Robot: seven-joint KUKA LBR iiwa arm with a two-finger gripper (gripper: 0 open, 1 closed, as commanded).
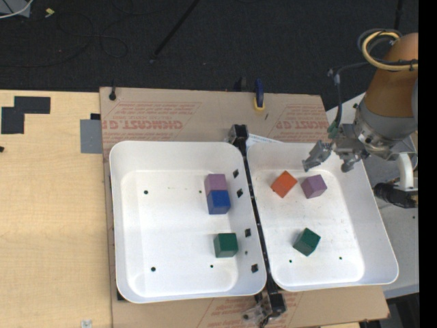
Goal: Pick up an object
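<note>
The hand (pixel 332 156) hangs open and empty above the right bin (pixel 382 238), so it should come straight down over the purple cube (pixel 313 186) just below it, clear of the orange cube (pixel 284 184) beside.

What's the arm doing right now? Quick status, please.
Gripper open, above right bin, holding nothing. Nearest: purple block, orange block. Nothing in the way.
</note>
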